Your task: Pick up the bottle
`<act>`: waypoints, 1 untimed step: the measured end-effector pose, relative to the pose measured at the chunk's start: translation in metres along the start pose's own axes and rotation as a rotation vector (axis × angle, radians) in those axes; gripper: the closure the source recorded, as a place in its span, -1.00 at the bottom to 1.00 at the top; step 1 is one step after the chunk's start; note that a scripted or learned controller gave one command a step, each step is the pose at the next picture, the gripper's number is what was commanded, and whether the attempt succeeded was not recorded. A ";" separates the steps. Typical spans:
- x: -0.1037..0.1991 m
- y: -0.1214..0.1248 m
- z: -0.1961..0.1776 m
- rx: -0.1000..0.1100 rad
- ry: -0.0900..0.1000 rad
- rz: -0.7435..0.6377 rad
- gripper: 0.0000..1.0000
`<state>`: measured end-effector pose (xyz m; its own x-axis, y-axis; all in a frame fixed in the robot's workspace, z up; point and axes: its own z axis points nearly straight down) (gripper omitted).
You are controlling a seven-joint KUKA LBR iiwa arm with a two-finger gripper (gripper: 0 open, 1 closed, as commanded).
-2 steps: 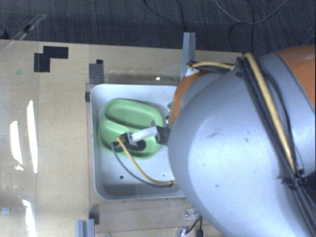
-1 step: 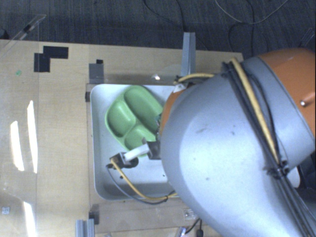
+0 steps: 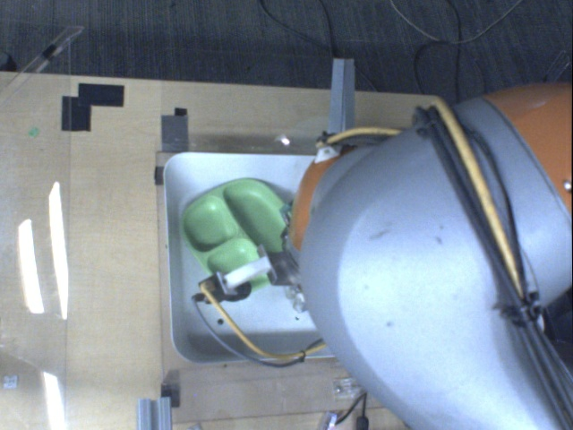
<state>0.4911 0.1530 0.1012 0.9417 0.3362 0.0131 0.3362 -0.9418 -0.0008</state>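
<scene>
Bottle [image 3: 235, 231], green and lumpy, lies in the left part of a shallow white bin [image 3: 179, 267], its white neck end pointing toward the near right. The gripper [image 3: 269, 271] is right at that neck end, mostly hidden under the grey arm [image 3: 421, 285], so whether it is open or clamped on anything cannot be told. A yellow cable [image 3: 242, 339] loops across the bin floor near the bottle. The arm, with its orange band [image 3: 537, 119], covers most of the right side of the scene. The surface [image 3: 81, 267] is pale wood with bright glare streaks on the left and black tape marks [image 3: 89, 104] at the far left. Beyond the far edge lies dark carpet floor [image 3: 179, 16] with thin cables [image 3: 304, 12] trailing over it. Grey metal posts [image 3: 343, 92] stand at the bin's far side.
</scene>
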 end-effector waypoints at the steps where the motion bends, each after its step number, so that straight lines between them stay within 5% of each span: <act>1: 0.015 -0.048 -0.091 0.000 -0.007 0.003 1.00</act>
<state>0.4878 0.2022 0.1929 0.9426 0.3339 0.0061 0.3339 -0.9426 -0.0005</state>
